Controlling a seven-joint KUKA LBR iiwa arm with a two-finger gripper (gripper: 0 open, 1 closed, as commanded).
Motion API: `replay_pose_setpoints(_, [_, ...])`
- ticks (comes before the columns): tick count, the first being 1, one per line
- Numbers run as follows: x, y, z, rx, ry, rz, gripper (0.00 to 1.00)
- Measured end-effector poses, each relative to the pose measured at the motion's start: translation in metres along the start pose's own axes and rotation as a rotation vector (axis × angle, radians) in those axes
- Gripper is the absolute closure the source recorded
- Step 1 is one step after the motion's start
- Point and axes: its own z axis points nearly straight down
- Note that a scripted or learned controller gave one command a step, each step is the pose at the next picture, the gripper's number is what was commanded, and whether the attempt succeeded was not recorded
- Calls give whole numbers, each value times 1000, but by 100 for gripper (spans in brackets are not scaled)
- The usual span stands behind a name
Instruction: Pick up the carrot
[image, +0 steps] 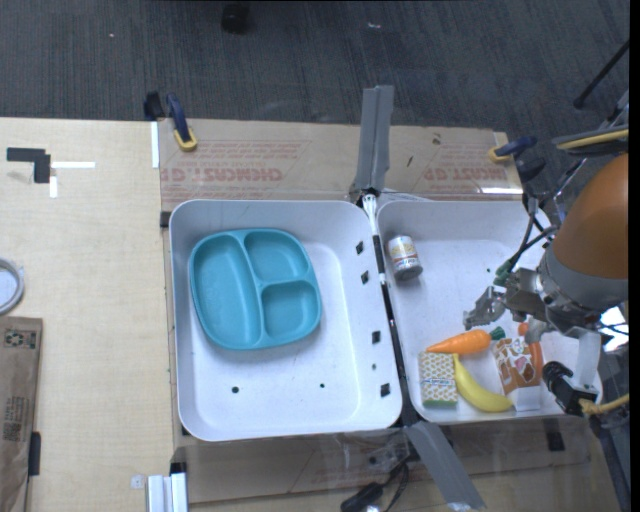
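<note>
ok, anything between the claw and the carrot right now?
Nothing visible. The claw sits just above the carrot's leafy end in the right bin. The banana and small box crowd the carrot's near side but don't block the approach.

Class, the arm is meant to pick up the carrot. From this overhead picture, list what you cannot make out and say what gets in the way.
- Gripper, camera view: a dark tangle beside the carrot; open or shut is too small to tell.
- Carton: the wrist covers its far end, and its print is too small to read.
- Can: label too small to read.
- Snack box: print blurred.
- Banana: whether it touches the carrot is unclear.
</note>
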Motion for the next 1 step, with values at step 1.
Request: replay_pose_setpoints(1, [-2,10,60,-24,-2,-23,0])
